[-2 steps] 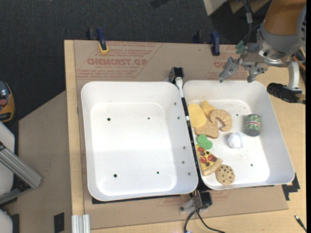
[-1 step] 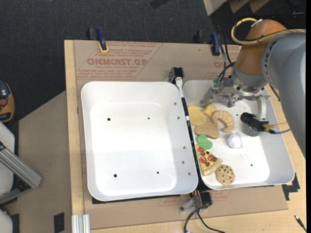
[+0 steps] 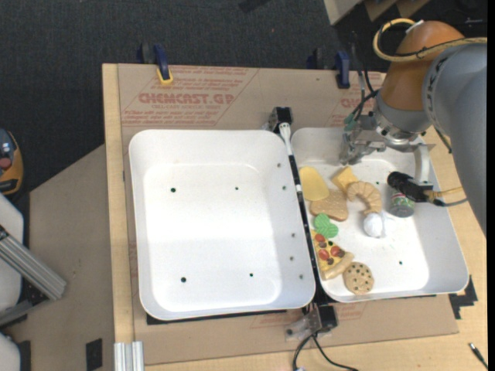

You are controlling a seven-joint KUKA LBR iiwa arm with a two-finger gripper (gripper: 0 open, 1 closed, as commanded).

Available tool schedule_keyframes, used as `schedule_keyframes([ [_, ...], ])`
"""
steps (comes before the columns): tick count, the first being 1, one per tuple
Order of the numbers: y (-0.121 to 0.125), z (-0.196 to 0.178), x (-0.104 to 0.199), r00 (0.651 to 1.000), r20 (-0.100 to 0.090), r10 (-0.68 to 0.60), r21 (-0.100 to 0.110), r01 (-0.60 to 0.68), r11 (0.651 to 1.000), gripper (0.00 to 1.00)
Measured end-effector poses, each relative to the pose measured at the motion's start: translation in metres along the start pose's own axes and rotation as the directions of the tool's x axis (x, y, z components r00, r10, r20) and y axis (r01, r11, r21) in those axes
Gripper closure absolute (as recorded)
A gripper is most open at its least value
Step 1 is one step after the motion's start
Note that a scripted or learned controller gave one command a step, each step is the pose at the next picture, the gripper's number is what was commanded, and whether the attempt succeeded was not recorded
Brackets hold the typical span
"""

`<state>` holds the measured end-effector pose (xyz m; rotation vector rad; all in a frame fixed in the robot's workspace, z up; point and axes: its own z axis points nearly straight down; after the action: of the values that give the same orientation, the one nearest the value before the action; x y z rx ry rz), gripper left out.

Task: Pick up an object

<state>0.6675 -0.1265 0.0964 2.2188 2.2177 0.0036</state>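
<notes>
Right bin (image 3: 433, 280), far end | end effector (image 3: 352, 151) perhaps just above bin floor; grip state unreadable | cheese wedge (image 3: 345, 178) just beside it

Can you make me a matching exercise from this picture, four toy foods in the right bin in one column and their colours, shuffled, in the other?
Things:
1. egg
2. cookie
3. pizza slice
4. leafy piece

Colours:
A. green
B. white
C. tan with dark chips
D. yellow with red and green bits

Pairs: 1-B, 2-C, 3-D, 4-A
</notes>
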Motion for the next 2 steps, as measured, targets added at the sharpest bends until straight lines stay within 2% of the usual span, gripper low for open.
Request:
schedule_keyframes([
  [1,-0.001,0.012,-0.009,1.0,-0.001,0.0,0.005,0.0,1.0,1.0],
  [2,-0.001,0.011,-0.05,1.0,0.001,0.003,0.002,-0.003,1.0,1.0],
])
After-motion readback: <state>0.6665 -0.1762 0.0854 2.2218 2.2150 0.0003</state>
